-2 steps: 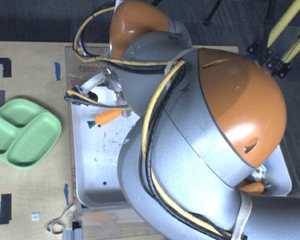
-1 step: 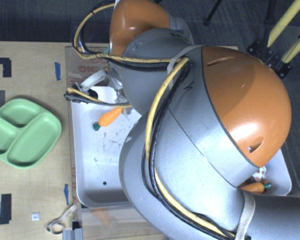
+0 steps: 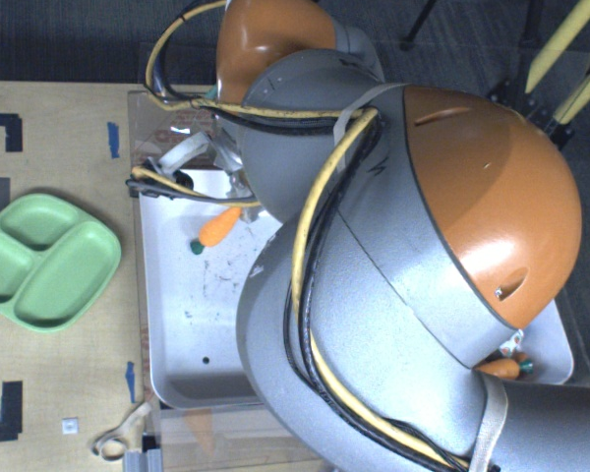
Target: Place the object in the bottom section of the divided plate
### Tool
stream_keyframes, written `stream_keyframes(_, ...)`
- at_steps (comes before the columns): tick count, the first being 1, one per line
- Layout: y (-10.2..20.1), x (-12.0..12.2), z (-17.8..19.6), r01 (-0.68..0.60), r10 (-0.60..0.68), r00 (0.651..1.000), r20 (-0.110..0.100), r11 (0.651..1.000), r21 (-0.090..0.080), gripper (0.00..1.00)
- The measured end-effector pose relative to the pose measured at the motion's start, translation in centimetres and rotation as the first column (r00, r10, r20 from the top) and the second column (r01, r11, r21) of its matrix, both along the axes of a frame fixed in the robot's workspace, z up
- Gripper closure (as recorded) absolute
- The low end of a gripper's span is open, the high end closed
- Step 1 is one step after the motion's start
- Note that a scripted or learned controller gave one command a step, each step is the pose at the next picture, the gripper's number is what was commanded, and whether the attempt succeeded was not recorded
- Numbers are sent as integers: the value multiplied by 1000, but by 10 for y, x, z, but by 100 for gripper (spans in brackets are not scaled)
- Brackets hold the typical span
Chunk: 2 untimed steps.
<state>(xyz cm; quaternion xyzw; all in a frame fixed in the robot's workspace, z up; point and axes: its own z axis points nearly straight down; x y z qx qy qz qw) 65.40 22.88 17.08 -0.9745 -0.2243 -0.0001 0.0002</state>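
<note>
A toy carrot [image 3: 217,228], orange with a green tip, lies tilted in the upper part of the white bin [image 3: 202,332]. My gripper [image 3: 234,193] hangs at the end of the wrist, directly above the carrot's orange end and touching or nearly touching it. The arm hides most of it. On the wooden bench left of the bin lies the green divided plate [image 3: 115,252], with one large section at its lower right and two smaller ones at its upper left. Nothing lies on the plate.
The grey and orange arm [image 3: 423,264] covers the right half of the view and most of the second bin. A second orange toy [image 3: 501,368] peeks out in that bin at the lower right. Black and blue tape marks dot the bench.
</note>
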Motion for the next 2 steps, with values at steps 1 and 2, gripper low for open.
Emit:
stream_keyframes(1,-6,-23,-83,-140,140,990,3,990,-2,100)
stream_keyframes(2,-2,-24,-72,-148,148,989,1,989,-1,100)
